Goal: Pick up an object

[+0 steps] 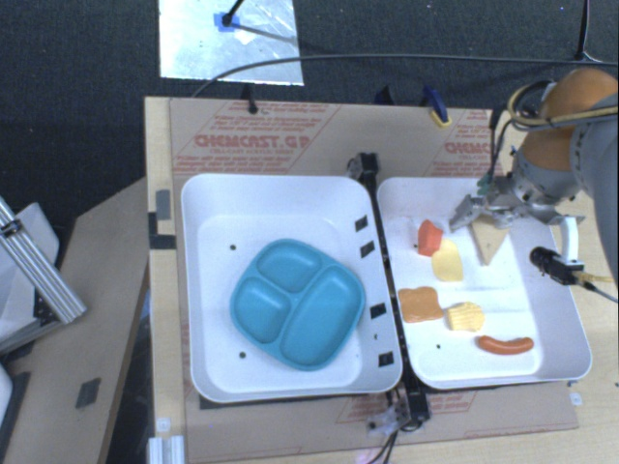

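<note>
One grey arm bent low, claw over right bin.

The table is covered by a printed cardboard sheet. On it sit two white bins side by side: the left bin and the right bin.

- Left bin: holds a blue divided plate.
- Right bin: holds a red piece, a pale yellow piece, a tan wedge, a toast-like slice, a ridged yellow chip and a sausage.
- Gripper: low over the right bin's far part, just above the tan wedge.
- Arm: enters from the right.
</note>
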You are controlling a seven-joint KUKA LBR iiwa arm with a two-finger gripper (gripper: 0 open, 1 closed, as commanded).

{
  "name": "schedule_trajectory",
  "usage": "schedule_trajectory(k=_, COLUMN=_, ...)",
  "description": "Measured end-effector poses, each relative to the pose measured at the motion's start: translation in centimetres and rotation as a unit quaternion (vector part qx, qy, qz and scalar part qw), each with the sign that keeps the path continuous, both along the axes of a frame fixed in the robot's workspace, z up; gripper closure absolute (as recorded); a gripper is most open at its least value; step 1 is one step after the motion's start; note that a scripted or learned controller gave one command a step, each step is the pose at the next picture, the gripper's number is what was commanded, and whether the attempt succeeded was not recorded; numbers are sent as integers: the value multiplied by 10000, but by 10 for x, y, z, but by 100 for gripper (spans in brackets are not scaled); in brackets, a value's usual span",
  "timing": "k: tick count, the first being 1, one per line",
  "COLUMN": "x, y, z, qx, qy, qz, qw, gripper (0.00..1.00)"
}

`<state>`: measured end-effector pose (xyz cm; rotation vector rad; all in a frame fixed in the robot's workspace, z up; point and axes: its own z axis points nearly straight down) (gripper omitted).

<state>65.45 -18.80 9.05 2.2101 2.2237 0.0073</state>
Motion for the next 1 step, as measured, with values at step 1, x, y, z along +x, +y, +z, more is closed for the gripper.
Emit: schedule_trajectory(k=1, x=3, y=-2, z=14, qx=-47, qy=-66, qz=12, qw=10000, gripper=100)
